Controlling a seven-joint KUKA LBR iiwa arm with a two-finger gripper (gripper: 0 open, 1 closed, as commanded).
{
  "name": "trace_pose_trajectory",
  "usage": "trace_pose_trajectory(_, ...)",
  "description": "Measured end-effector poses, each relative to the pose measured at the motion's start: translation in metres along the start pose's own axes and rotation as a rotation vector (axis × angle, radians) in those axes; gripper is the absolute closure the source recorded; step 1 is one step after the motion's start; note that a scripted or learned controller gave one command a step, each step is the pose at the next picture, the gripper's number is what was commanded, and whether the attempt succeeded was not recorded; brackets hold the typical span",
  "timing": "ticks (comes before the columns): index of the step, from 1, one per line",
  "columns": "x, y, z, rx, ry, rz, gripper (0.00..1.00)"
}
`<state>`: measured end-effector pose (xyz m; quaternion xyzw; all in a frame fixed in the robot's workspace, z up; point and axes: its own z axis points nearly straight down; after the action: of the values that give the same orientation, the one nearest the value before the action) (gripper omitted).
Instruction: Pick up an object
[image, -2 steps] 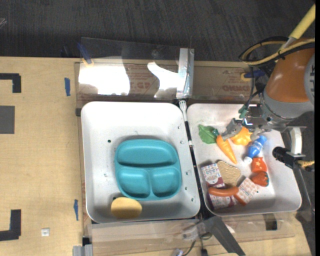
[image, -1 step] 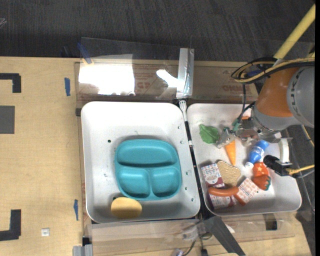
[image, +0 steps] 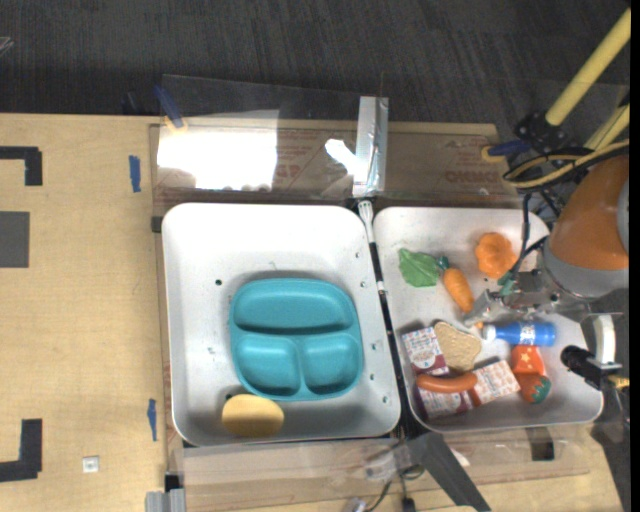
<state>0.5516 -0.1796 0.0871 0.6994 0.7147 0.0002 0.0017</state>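
Sitting on a tan wooden bench (image: 70, 330) over dark carpet: left bin (image: 190, 300) with teal divided tray (image: 295, 335) and yellow chip (image: 252, 413); right bin (image: 575, 405) crammed with toy carrot (image: 457, 288), orange (image: 492, 253), sausage (image: 447, 381), blue-capped bottle (image: 520, 333). Gripper (image: 510, 292) down by the carrot, jaw state impossible to tell.

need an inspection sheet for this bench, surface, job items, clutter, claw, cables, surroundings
surface: two white bins side by side, left bin and right bin, on a wooden bench.
job's things: right bin holds a carrot, orange, green leaf piece, blue bottle, sausage, strawberry and small cartons.
clutter: teal divided tray and yellow piece in left bin.
claw: claw over right bin near the carrot; grip unclear.
cables: yellow and black cables top right.
surroundings: dark floor, blue tape marks.
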Motion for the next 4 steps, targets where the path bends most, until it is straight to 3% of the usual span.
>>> trace_pose_trajectory(1, 0.000, 0.003, -0.012, -0.008, -0.001, 0.000, 1.00)
trace_pose_trajectory(2, 0.066, 0.043, -0.033, 0.002, 0.003, 0.364, 1.00)
trace_pose_trajectory(3, 0.003, 0.116, 0.000, -0.002, 0.000, 0.351, 1.00)
trace_pose_trajectory(4, -0.038, 0.115, 0.001, 0.000, 0.000, 0.169, 1.00)
